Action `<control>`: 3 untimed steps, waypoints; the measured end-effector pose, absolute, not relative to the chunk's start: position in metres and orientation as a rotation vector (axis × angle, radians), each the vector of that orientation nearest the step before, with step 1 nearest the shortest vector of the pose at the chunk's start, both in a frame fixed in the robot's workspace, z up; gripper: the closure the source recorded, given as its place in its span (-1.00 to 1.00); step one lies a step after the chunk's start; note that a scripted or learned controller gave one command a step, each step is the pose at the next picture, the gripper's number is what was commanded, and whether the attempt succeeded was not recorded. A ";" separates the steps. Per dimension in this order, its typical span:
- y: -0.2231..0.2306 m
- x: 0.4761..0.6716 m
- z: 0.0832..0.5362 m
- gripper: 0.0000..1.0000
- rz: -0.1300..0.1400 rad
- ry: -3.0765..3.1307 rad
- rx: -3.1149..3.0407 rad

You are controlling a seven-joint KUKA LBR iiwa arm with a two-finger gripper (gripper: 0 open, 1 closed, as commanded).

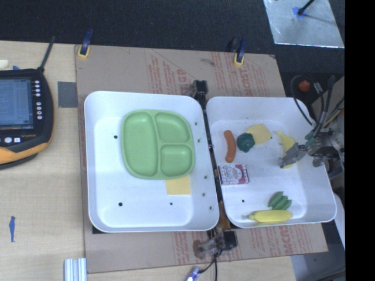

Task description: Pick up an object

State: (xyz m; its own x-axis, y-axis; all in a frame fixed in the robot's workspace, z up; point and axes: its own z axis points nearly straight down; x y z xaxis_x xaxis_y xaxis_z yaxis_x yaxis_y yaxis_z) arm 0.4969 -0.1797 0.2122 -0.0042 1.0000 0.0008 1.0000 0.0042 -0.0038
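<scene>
I see the gripper point(291, 156) low at the right bin's point(316, 212) right side, beside a yellow piece point(285, 140); I cannot tell how its jaws stand. My worry is a glancing close that nudges the piece away. The bin wall crowds that side; the middle offers more room.
</scene>
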 end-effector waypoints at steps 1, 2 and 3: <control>-0.120 0.558 0.093 -1.00 0.007 -2.225 -2.211; -0.152 0.613 0.092 -1.00 0.002 -2.225 -2.216; -0.160 0.657 0.092 -1.00 0.002 -2.226 -2.214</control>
State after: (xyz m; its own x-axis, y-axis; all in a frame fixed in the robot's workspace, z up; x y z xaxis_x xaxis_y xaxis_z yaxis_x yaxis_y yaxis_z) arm 0.6566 -0.1603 0.0922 -0.0051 1.0000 0.0006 1.0000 0.0051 -0.0022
